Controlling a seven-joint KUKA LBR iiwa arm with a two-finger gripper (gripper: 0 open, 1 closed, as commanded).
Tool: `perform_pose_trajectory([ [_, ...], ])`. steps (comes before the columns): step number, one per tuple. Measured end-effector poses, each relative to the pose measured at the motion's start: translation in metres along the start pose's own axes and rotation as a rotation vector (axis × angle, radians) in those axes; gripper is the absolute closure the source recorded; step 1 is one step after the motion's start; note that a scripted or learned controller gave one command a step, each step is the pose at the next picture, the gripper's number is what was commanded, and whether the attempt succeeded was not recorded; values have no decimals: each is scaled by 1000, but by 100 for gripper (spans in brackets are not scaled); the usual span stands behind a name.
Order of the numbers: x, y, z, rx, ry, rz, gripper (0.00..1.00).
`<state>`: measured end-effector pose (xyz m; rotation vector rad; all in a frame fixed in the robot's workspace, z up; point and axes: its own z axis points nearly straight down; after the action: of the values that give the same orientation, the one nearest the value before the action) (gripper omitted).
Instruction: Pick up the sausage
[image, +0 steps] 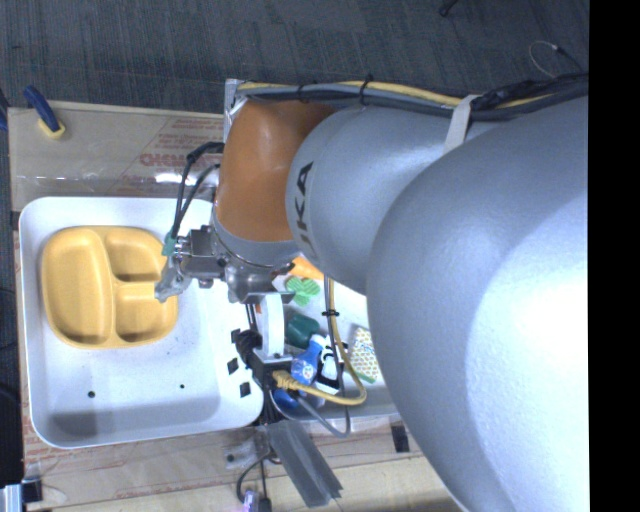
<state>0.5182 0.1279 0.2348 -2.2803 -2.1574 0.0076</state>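
The grey arm with its orange band (262, 170) reaches in from the right and covers most of the right bin. My gripper (166, 287) hangs over the right edge of a yellow divided tray (100, 285) in the left bin (120, 410). Nothing that I can name as the sausage shows; the arm hides most of what lies in the right bin.
Under the wrist, in the visible strip of the right bin, lie a green item (301, 291), an orange item (306, 267), a blue item (312, 362) and a patterned piece (363, 355). A blue-and-yellow tool (42, 111) lies on the bench at the far left.
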Motion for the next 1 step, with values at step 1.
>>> perform_pose_trajectory([
  [1, 0, 0, 0, 0, 0, 0, 0],
])
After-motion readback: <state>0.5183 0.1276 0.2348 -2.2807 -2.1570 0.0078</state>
